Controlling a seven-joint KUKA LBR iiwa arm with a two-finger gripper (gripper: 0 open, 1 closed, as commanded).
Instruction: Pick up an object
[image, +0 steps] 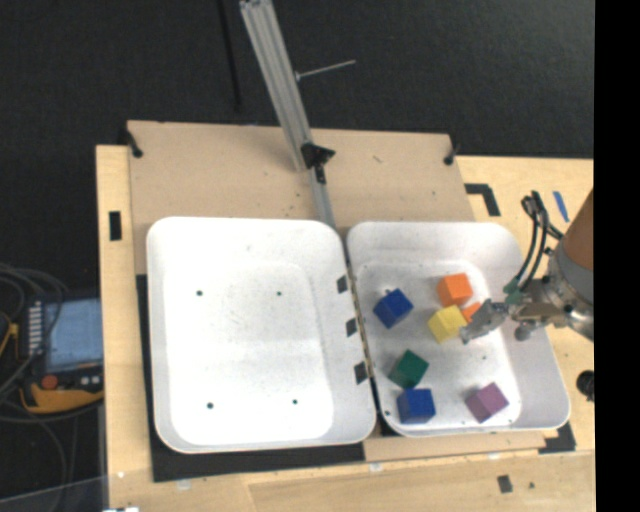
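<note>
The right bin (520, 250) holds several small blocks: a blue one (393, 307), an orange one (455, 289), a yellow one (447, 323), a green one (408, 369), a second blue one (416, 404) and a purple one (487, 401). My gripper (499, 326) hangs low over the right side of this bin, just right of the yellow block. It is open, and its left finger (474, 324) is close beside the yellow block. A sliver of orange shows behind that finger. No block sits between the fingers.
The left bin (170, 300) lies beside the right one, sharing a middle rim with clips (350, 325). A slanted metal rail (285, 95) rises from the back. Cables and a pendant (60, 345) lie off the bench at the left.
</note>
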